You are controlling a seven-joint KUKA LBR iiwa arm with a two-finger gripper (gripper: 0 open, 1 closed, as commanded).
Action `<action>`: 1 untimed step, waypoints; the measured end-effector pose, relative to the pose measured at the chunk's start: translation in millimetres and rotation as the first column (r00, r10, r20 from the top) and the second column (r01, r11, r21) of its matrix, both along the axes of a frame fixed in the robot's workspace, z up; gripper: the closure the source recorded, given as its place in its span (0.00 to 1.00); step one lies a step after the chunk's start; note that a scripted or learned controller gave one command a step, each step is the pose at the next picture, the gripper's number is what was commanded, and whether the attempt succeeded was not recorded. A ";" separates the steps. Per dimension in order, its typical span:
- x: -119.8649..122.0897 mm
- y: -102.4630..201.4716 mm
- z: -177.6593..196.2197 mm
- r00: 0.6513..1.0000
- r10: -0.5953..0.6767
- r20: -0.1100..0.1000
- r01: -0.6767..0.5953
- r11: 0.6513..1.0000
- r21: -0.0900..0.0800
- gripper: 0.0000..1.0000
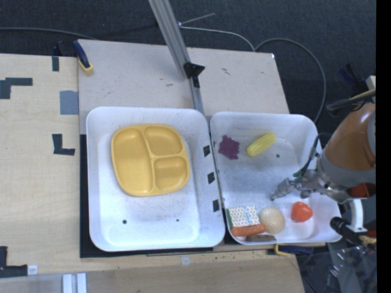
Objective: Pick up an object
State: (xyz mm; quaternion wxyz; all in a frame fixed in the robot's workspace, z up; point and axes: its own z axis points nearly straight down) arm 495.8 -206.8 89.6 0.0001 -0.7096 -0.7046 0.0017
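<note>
Camera view: end effector (286, 190) sits low in the right bin (244, 122); finger state I cannot tell.
Targets: tomato-like red piece (301, 212) and pale egg-like piece (272, 219) lie near-right, just beside it.
Risk: crowded near corner may cause a nudge, not a grasp.
Others: corn (261, 144), purple piece (229, 146) far.

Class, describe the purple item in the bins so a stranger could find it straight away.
Take the right bin, the one without the yellow divided plate. Near its back-left corner lies a small purple object, with a yellow corn cob just to its right. It is the one dark purple, ragged-edged thing among the items there.
</note>
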 end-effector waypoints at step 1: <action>-10.1 -3.8 0.1 1.000 0.008 0.005 -0.008 1.000 0.001 0.00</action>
